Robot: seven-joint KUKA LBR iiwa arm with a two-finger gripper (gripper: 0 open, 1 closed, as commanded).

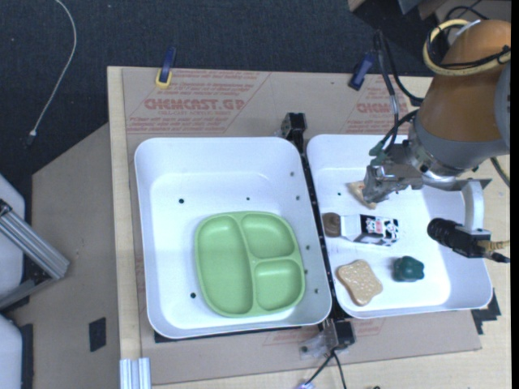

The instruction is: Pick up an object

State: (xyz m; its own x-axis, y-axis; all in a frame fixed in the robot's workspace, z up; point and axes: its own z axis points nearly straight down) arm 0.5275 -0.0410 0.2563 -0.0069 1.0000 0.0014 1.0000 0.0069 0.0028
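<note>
Dark blue carpet around the desk (243, 96), which has a cardboard sheet on top and two white bins side by side.

Left bin (162, 177): holds a green divided plate (247, 262), nothing else of interest.

Right bin (462, 290): all the pick candidates are here. Arm (466, 96) comes in from the right, and the pincer (377, 186) hangs low over the far-left part of this bin. Can't tell whether its fingers are spread or pressed together; nothing visibly between them.

Objects, big to small:
- black-and-white printed piece (373, 228), mid-bin, just in front of the pincer
- tan toast-shaped piece (359, 282), near front wall
- teal lump (409, 269), right of the toast
- small brown piece (331, 224), hard against the left wall
- pale tan bit (357, 190), touching or just beside the pincer tip

Likely target, judging by position: the pale tan bit. It's small and low, so my take: centre the fingers on it, go right down to the bin floor before closing, then lift straight up. Risk: nudging it sideways instead of gripping. The brown piece by the wall looks worse, with no finger room on the wall side.
</note>
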